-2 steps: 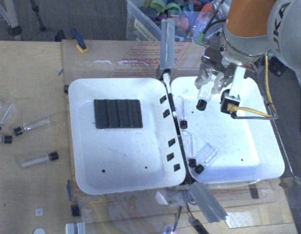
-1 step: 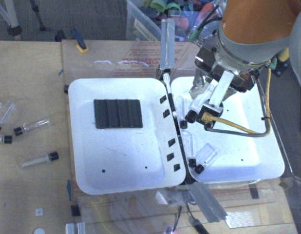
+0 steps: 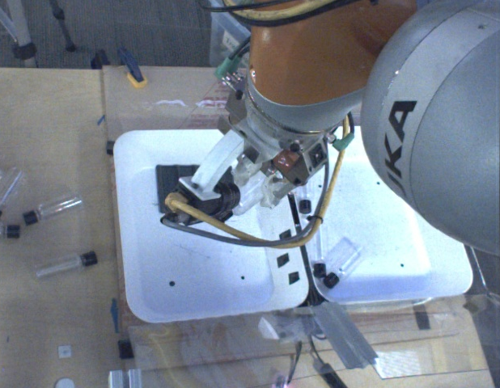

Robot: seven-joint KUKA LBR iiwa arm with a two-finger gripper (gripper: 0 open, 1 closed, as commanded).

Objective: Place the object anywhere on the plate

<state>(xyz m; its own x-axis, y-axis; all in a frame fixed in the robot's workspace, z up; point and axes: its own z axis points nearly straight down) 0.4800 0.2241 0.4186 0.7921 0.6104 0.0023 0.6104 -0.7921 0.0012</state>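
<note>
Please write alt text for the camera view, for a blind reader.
A grey and orange robot arm reaches over two white bins, its gripper over the left bin beside a flat black object. A clear vial lies in the right bin.

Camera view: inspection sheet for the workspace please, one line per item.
Surface: left bin and right bin, white, side by side on wooden bench.
Job's things: black flat square in left bin; cannot tell if it is the plate or the object.
Clutter: capped vial in right bin; loose vials on bench left of bins; blue clip.
Grippers: gripper low over left bin, beside the square; grasp cannot be judged.
Cables: yellow cable loops over left bin.
Surroundings: grey carpet beyond bench.
</note>
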